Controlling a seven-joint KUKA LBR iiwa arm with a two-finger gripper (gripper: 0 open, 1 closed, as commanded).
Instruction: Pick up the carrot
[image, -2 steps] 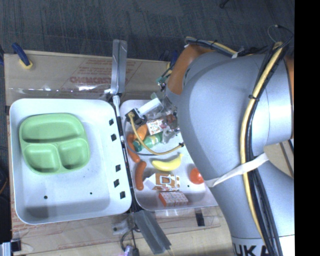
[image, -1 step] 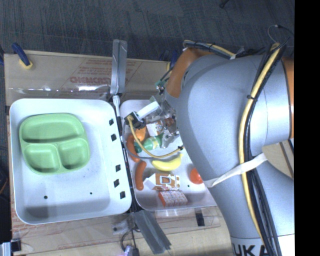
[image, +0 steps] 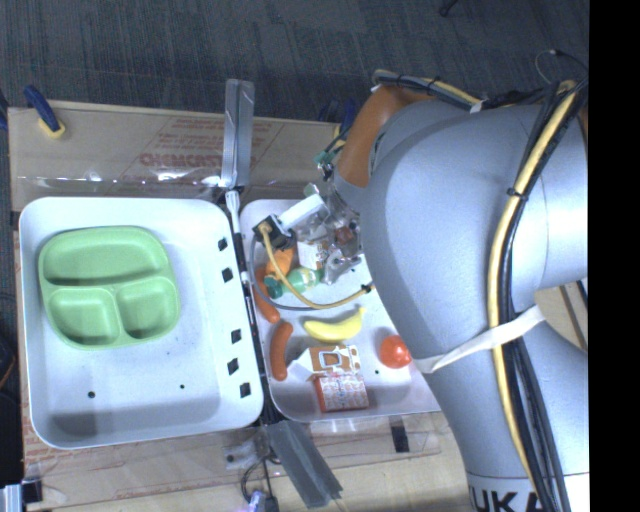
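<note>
The carrot (image: 279, 262) is a short orange piece with a green end, lying in the upper left part of the right bin (image: 405, 400). My gripper (image: 328, 252) is lowered into that bin just to the right of the carrot, close to it or touching it. A yellow cable loops beneath the gripper and crosses the carrot's green end. The big grey arm hides the right side of the bin.
Also in the right bin are a yellow banana (image: 333, 325), a red tomato (image: 394, 351), a red-brown sausage (image: 280, 350), a thin orange-red stick (image: 265, 301) and a red and white box (image: 340, 386). The left bin (image: 150, 400) holds a green divided plate (image: 108, 285).
</note>
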